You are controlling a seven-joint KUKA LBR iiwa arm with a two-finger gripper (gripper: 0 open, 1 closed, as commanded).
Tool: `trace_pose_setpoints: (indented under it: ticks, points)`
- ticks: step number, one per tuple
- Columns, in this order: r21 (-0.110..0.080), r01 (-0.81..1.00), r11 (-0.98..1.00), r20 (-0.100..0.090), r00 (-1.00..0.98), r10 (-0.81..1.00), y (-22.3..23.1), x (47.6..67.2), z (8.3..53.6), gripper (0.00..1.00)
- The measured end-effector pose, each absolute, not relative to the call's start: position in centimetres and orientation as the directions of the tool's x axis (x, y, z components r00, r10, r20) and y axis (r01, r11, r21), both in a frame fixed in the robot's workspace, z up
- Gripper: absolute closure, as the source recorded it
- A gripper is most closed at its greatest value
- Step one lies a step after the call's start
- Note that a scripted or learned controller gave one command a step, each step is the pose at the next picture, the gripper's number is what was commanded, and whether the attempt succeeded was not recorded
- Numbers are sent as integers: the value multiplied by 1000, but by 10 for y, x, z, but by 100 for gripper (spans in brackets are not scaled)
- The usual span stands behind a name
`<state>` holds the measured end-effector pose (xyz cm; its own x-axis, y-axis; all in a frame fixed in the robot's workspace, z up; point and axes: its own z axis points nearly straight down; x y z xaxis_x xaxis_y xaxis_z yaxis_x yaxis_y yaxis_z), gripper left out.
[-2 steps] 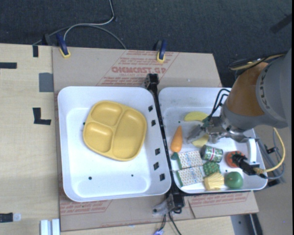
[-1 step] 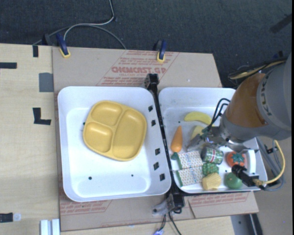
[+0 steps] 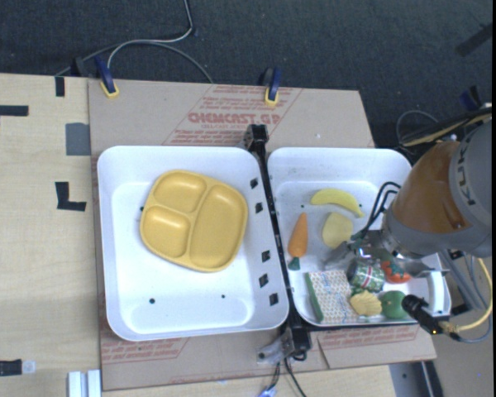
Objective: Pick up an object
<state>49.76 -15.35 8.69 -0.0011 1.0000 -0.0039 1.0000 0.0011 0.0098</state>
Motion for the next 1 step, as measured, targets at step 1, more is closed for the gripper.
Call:
trace_pose_setpoints:
  ticks: [1]
  points:
    - [7, 1000, -1, -6, 1, 1000, -113, 538, 87, 0]
